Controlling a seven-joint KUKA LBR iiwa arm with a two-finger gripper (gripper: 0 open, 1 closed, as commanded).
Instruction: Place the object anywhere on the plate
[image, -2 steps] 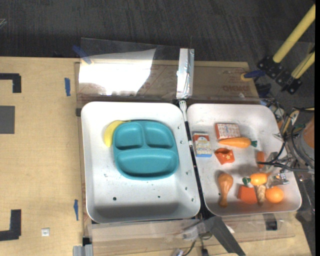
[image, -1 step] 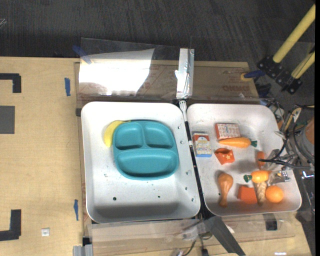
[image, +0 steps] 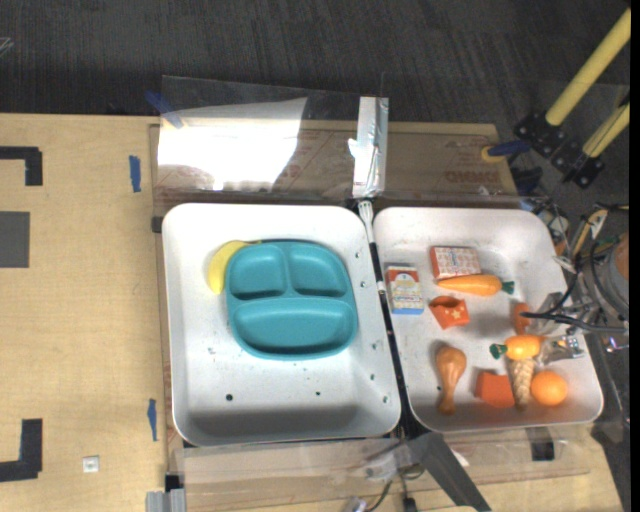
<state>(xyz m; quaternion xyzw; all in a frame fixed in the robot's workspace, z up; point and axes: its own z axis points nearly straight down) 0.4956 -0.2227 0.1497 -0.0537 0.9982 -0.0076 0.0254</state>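
Over in the left bin (image: 200, 400), the teal plate (image: 292, 300) overlapped a yellow object (image: 218, 265); toy foods (image: 468, 285) crowded the right bin (image: 420, 225). I couldn't tell my claw's state.

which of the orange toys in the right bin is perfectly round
The orange ball at the bin's near right corner; the carrot is long and tapered, the orange blocks are boxy.

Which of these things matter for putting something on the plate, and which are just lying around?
Part of the job:
teal plate, left bin, right bin, toy carrot, drumstick, orange ball

Just lying about:
yellow piece beside the plate, blue tape, cables
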